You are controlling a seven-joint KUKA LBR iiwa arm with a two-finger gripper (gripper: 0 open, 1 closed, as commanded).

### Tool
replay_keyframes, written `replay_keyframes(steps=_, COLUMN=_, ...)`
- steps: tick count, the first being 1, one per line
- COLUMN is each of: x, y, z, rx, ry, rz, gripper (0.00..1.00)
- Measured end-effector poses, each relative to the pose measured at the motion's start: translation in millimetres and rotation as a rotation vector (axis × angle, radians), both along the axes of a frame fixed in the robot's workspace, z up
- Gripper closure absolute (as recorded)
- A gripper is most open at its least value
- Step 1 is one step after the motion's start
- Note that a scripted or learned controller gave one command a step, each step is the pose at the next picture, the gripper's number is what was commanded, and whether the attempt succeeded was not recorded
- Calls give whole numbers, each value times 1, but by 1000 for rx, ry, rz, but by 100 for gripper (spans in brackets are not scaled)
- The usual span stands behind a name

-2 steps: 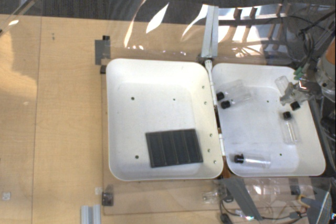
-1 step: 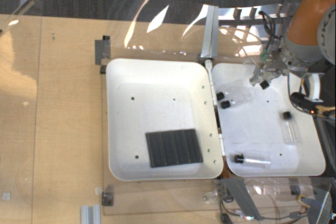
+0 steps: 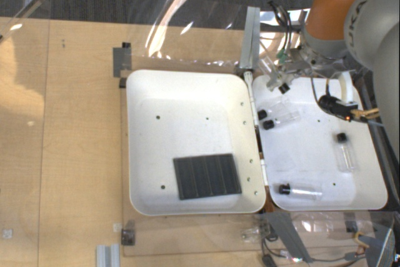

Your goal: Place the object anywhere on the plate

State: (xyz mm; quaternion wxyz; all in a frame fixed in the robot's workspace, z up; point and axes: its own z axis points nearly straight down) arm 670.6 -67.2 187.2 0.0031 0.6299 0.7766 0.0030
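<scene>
A dark ribbed plate [image 3: 207, 176] lies in the left bin [image 3: 144, 134]. Clear vials with black caps [image 3: 299, 191] lie scattered in the right bin [image 3: 375, 197]. The gripper [image 3: 278, 79] hangs over its far corner.

The grey arm [image 3: 369, 15] enters at about the 2 o'clock side of the view, and its orange band [image 3: 334, 0] sits above the wrist. The wrist points down and toward 9 o'clock. The tool [image 3: 279, 79] hangs low at its end, with cables beside it.
</scene>
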Motion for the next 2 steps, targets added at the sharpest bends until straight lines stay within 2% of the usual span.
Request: replay_keyframes(steps=2, x=-9, y=276, z=-9, rx=-2, ry=-1, rz=629, gripper=100)
